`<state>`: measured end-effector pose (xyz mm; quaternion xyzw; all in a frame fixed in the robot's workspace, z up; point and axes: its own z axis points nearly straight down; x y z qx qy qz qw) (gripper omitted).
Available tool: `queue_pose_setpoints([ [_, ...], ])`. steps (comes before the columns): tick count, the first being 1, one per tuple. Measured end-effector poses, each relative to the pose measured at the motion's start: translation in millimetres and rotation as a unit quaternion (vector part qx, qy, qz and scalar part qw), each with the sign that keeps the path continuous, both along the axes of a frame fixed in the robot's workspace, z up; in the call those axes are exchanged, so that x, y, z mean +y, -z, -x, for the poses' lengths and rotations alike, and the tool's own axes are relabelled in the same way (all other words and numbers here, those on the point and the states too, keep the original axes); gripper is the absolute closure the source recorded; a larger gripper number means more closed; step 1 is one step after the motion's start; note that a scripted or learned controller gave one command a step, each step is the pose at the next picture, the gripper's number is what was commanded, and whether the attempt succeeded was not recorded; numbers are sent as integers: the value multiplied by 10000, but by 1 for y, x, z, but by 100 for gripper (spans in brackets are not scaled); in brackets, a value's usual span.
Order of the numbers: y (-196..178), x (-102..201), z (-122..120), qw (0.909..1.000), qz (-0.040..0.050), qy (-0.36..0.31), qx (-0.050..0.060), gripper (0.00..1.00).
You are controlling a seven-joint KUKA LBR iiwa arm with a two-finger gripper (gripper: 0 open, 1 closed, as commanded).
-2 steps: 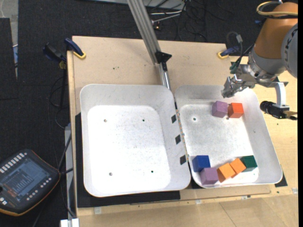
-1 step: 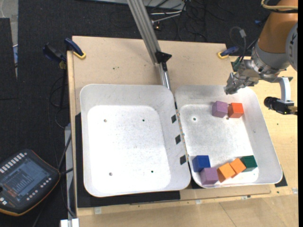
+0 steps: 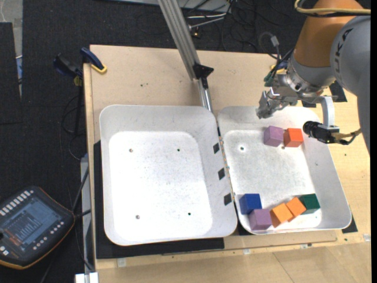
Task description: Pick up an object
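White speckled bins (image 3: pixel 159 170), purple cube (image 3: pixel 273 135) beside orange cube (image 3: pixel 293 137), blue cube (image 3: pixel 250 203), green cube (image 3: pixel 310 203), tan bench (image 3: pixel 147 75), grey-and-orange arm (image 3: pixel 330 28).

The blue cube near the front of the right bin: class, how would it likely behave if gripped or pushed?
The blue cube has flat faces and square edges, so it should probably slide, not roll. It looks solid and stiff, likely keeping shape when squeezed. The purple cube sits close beside it, so a push might nudge both.

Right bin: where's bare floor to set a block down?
The right bin is bare mid-floor, between the purple block and orange block at the far end and the near row: blue, purple, orange, green. Gripper crowds the far edge.
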<state>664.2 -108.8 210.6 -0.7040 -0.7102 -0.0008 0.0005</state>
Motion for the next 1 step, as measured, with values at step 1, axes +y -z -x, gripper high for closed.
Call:
queue_pose_setpoints([
  [1,1,59,-11,10000,0,-1,-11,100],
])
